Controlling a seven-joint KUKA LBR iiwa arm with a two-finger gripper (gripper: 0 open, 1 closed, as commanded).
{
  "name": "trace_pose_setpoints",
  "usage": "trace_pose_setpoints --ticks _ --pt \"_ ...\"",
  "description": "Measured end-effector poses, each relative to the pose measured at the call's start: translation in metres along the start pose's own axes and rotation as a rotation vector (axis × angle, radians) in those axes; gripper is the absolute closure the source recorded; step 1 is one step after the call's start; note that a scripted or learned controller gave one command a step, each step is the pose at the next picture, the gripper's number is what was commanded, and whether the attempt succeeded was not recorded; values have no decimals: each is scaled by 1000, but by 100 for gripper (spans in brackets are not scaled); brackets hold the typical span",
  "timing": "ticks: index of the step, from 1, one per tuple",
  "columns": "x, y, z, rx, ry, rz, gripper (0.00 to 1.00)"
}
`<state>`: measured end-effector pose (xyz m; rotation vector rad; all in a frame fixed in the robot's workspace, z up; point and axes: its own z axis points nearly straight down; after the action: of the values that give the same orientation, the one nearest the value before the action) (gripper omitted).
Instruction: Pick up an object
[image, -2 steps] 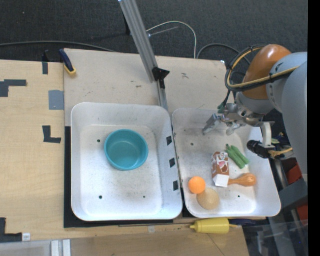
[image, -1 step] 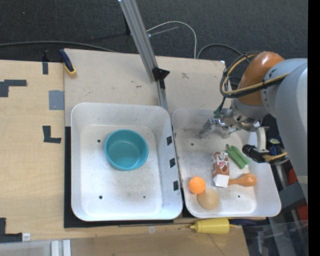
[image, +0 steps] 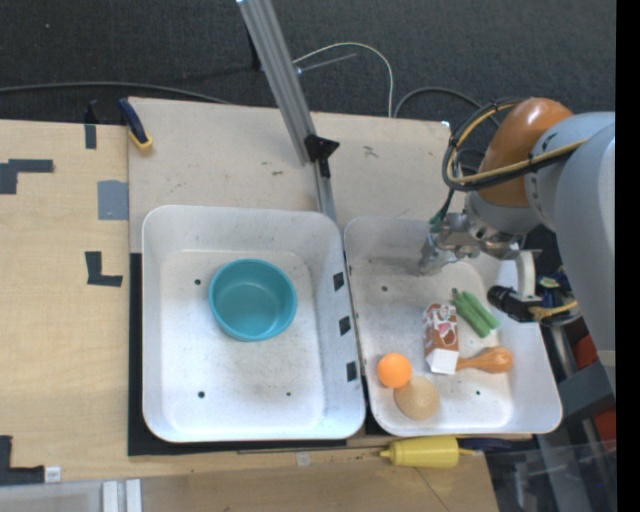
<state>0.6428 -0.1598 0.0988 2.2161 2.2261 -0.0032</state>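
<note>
The right bin (image: 400, 250) holds an orange ball (image: 394, 370), a tan potato-like lump (image: 417, 399), a red and white carton (image: 441, 338), a green pod (image: 474, 311) and an orange drumstick-shaped toy (image: 485, 361). My gripper (image: 436, 257) hangs over the far part of this bin, above and a little left of the carton. Nothing shows between its fingers. A teal bowl (image: 253, 299) sits in the left bin (image: 170, 400).
A yellow bottle (image: 425, 453) lies on the bench just in front of the right bin. A slanted metal pole (image: 290, 90) rises behind the bins. Black clips line the divide between the bins. Cables loop behind the arm.
</note>
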Motion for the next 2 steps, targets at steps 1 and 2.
trace_pose_setpoints --ticks 1,2 --pt "-3 3 -63 -7 0 3 100" --pt "-3 4 -111 -5 0 3 100"
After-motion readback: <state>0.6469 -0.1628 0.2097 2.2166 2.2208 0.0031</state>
